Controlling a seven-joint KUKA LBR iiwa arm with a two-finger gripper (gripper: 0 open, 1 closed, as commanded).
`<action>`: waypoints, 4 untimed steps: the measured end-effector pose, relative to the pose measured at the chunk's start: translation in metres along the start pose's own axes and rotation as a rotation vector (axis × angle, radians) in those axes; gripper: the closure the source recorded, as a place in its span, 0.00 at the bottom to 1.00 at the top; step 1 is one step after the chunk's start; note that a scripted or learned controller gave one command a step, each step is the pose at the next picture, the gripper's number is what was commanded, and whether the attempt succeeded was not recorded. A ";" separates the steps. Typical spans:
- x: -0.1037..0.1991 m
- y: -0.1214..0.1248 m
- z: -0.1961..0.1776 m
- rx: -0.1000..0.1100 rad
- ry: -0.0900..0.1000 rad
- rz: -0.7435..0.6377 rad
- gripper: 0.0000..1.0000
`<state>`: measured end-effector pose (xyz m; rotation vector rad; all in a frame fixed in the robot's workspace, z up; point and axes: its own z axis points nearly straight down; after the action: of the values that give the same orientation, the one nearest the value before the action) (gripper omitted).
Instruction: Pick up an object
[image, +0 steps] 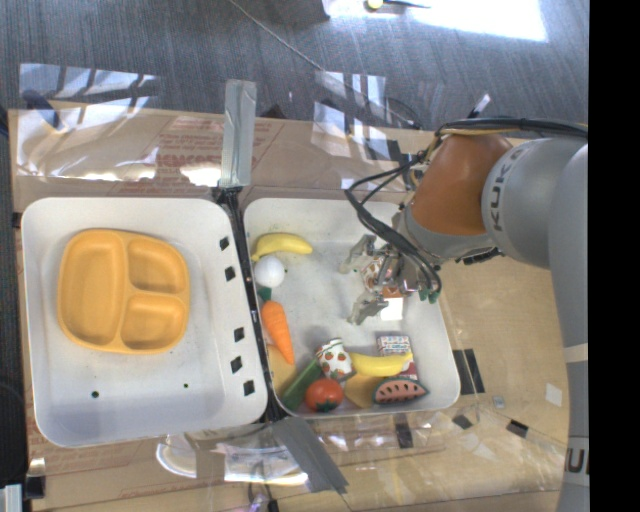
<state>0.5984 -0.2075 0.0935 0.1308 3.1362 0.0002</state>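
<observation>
— Type of premises?
— Robotics lab. A grey arm (530, 200) with an orange band reaches over a bench (130, 150) covered in taped cardboard.
— Supporting evidence?
— Two white bins (40, 400), one with toy food (340, 365), loose cables (375, 185), grey carpet (150, 40) beyond.

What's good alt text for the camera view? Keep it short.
A grey robot arm's gripper hovers over the right bin, which holds toy food: two bananas, a carrot, a tomato, a white ball. The left bin holds a yellow divided tray.
</observation>
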 end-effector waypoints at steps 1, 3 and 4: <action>-0.053 0.001 -0.120 0.004 -0.010 -0.106 0.00; -0.044 0.005 -0.012 0.002 -0.006 -0.156 1.00; -0.057 0.039 -0.124 0.002 -0.011 -0.005 1.00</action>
<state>0.6581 -0.1733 0.2180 0.1231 3.1259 -0.0037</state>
